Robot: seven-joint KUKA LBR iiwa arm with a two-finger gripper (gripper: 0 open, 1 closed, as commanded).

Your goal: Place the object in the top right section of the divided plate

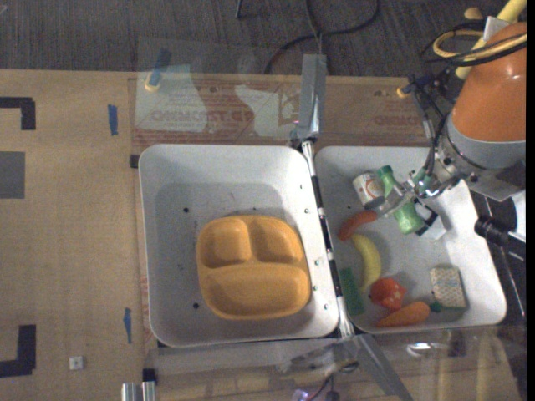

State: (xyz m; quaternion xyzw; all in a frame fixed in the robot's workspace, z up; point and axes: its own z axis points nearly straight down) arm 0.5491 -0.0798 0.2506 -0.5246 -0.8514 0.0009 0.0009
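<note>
An orange-yellow divided plate [251,267] lies in the left bin [167,224], its top right section [277,241] bare. In the right bin [476,249], a green bottle [401,207] lies at a slant near the upper middle. My gripper [410,210] reaches down from the right and straddles the bottle's lower half. One light finger [391,204] is on its left and a dark one [427,220] on its right, shut on it. The grey wrist with the orange band [493,90] hangs above the bin's right corner.
Beside the bottle stands a small white can [366,188]. Below it lie a red pepper [358,221], a banana [368,259], a tomato [386,291], a carrot [405,313], a green bar [351,291] and a tan block [448,286]. A metal divider [322,224] separates the bins.
</note>
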